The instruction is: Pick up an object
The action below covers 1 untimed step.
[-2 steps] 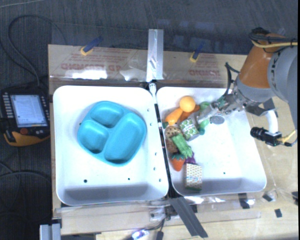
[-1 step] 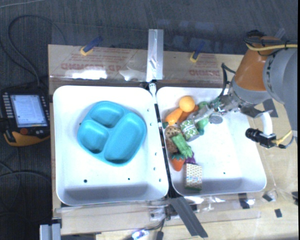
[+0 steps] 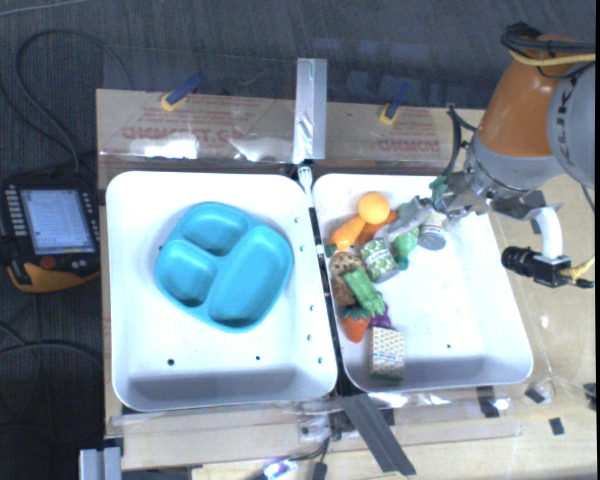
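- The arm's grey two-finger hand reaches in from the right and sits low over the upper part of the right shallow white bin, beneath the grey arm with its orange band.
- How far the hand is spread cannot be told: its tip is a blur of grey and silver, and nothing can be made out as gripped in it.
- Just beside the hand's tip, on its left, lies a green leafy plastic toy, with a small green piece touching it on the side nearer the hand.
- Above these rests a round orange ball, and touching it lower left is an orange carrot-shaped toy.
- Below that, against the bin's left wall, sits a brown speckled lump, then a green elongated toy, a purple scrap and a small red-orange piece.
- Nearer the bin's front edge stands a small patterned box, a little apart from the heap.
- The left shallow white bin holds a blue three-compartment plastic dish near its middle.
- Both bins rest side by side on the counter, which is covered in clear sheeting at the back.
- Off the counter's left side lies a black and orange handheld control pendant on the dark floor.
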Motion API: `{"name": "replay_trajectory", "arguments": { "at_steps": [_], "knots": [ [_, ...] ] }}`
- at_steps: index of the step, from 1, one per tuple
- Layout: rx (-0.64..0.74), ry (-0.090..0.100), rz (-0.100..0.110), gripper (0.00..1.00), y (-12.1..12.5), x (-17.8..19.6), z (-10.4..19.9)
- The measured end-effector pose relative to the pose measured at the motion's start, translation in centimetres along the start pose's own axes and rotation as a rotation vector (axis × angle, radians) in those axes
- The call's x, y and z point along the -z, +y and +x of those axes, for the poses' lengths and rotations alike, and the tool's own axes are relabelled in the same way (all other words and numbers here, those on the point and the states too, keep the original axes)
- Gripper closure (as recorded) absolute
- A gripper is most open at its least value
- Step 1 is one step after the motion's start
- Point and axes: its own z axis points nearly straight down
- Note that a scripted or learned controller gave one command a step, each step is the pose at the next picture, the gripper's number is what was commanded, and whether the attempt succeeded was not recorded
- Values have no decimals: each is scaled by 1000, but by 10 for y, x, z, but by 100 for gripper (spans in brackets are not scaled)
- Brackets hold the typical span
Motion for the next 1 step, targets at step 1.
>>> {"name": "replay_trajectory", "arguments": {
  "at_steps": [1],
  "knots": [
    [43,-1,-5,0,2,-107,14]
  ]
}}
